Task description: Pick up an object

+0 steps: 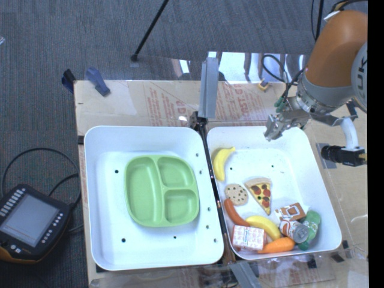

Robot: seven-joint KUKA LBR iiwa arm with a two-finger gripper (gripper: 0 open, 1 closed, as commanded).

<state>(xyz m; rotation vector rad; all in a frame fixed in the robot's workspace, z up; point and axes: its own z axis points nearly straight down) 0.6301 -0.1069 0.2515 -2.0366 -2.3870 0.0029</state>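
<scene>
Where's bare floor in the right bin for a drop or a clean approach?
Right bin: bare along the far wall and right side, between banana, pizza slice and the gripper. Near edge is crowded: cookie, carton, carrot, bottle.

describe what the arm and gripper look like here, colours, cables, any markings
The arm is a rounded orange band above a grey wrist section, with part of a dark letter at the frame's right edge. Black cables loop beside it. The gripper is small, grey and metallic.
</scene>
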